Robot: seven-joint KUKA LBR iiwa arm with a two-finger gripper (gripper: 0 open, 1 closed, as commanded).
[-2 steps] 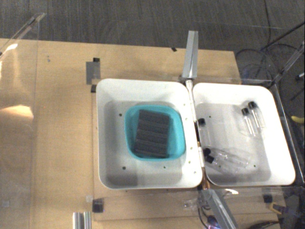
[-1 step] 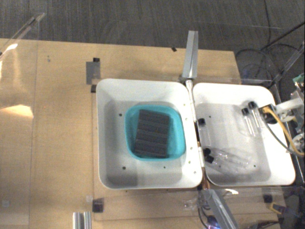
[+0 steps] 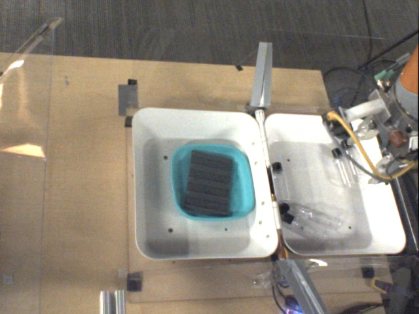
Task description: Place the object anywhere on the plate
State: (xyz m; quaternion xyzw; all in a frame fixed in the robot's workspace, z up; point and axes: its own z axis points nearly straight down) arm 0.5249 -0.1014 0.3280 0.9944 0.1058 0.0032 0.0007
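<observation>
At the near edge, a slanted grey metal bar is sticking out from under the gap between the two bins, and a small black cube is sitting on the pale wooden bench off the left bin's near corner.

In the shallow white right bin, near its front, two clear plastic tubes with black caps are lying side by side, caps pointing at the divider. A small black piece is lying farther back by the same wall.

In the shallow white left bin, a turquoise, rounded-square plate is resting on the floor, about mid-bin. The dark grey ribbed rectangular block is lying flat on the plate, slightly turned, wholly inside its rim. Nothing is covering it or leaning on it.

The two-finger gripper is hanging over the right bin's far right side, well apart from the block and the plate. Its working end is tangled in with the wrist hardware, so I cannot tell whether it is apart or together, and nothing is showing in its grasp.

Beyond the bins, an upright grey metal post is standing at the far end of the divider, and grey carpet is lying behind the bench.
</observation>
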